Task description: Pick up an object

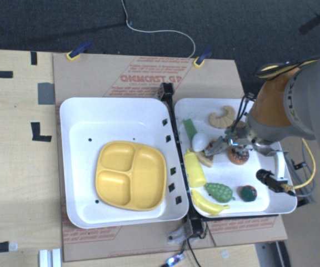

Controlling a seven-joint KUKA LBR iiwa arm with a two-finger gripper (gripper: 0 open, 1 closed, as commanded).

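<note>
Gripper: I see my gripper (pixel 218 147) low in the right bin (pixel 282 204); whether it grips anything I cannot tell.
Nearest object: a white piece (pixel 199 142) and a brown bit (pixel 206 160) lie just left of it.
Behind it: a round brown object (pixel 238 157) near the wrist.

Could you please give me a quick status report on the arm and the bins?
Gripper low in right white bin, among small toy foods. Nothing seen held. Yellow divided plate alone in left bin.
</note>
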